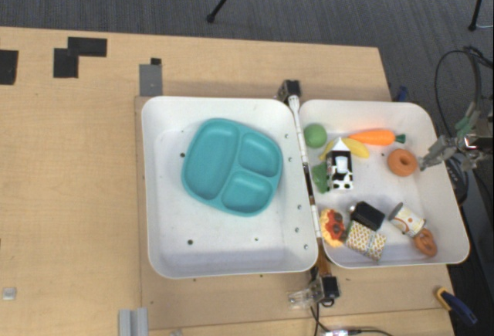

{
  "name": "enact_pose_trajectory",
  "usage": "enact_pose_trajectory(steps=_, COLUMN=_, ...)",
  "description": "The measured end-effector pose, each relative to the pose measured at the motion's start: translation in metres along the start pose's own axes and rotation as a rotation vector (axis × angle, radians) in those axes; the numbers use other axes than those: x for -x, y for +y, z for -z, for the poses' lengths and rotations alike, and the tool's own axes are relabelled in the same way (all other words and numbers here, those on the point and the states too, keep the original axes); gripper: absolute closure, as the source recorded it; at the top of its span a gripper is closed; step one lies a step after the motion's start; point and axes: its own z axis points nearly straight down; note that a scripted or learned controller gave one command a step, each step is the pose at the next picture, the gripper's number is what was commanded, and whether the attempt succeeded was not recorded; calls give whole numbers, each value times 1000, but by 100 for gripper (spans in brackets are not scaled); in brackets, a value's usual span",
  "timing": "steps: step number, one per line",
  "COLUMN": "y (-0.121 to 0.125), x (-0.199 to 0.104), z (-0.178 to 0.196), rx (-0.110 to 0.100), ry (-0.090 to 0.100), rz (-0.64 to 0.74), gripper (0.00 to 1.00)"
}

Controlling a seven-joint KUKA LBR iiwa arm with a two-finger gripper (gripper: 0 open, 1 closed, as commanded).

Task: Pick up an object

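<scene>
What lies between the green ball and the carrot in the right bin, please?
In the camera view, a short stretch of bare white bin floor separates the green ball from the carrot; the yellow piece sits just below that gap.

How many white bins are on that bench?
2. The left shallow white plastic bin holds a teal divided plate. The right shallow white plastic bin, touching it, holds a pile of small toys, including an orange carrot.

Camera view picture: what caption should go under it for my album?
A divided teal plastic plate sits in the left shallow white bin; toy food fills the right shallow white bin.
</scene>
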Motion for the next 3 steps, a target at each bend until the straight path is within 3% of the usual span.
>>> enact_pose_trajectory(steps=1, y=-32, x=-37, z=-160, rx=0, ry=2, rz=-2, gripper=0)
enact_pose_trajectory(steps=2, y=-30, x=-47, z=-172, rx=8, ry=-3, rz=-4, gripper=0)
enact_pose_trajectory(steps=3, y=-28, x=-47, z=-161, rx=14, ry=-4, rz=-3, gripper=100)
